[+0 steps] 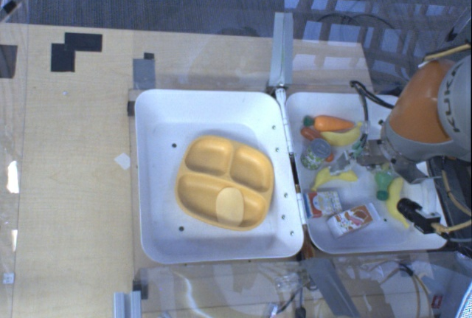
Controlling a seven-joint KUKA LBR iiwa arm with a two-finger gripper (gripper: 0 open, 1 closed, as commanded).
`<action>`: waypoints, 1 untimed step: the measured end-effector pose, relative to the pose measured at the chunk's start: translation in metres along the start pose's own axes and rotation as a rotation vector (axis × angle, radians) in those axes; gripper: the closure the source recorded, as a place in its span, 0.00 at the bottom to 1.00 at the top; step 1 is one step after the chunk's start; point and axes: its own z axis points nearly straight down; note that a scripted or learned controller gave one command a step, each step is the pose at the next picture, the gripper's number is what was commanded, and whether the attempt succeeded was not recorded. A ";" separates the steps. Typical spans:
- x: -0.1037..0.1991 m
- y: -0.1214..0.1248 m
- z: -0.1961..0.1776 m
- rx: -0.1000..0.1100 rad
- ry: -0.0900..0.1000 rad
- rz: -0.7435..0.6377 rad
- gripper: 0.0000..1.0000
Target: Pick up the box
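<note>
The box (353, 220) is a small red and white carton lying on its side near the front of the right bin (369, 243). My gripper (356, 156) hangs over the middle of that bin, among the toy foods, roughly a hand's width behind the box and apart from it. Nothing shows as held. The grey arm with its orange band (415, 111) reaches in from the right.
Around the gripper lie a carrot (333, 122), bananas (342, 136), a green piece (383, 181) and a white packet (324, 202) left of the box. The left bin (158, 161) holds a yellow compartment tray (225, 180) with a pale oval piece in it.
</note>
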 end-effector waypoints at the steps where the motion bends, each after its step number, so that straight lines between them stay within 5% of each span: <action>1: 0.035 0.058 0.013 0.018 -0.002 0.307 0.00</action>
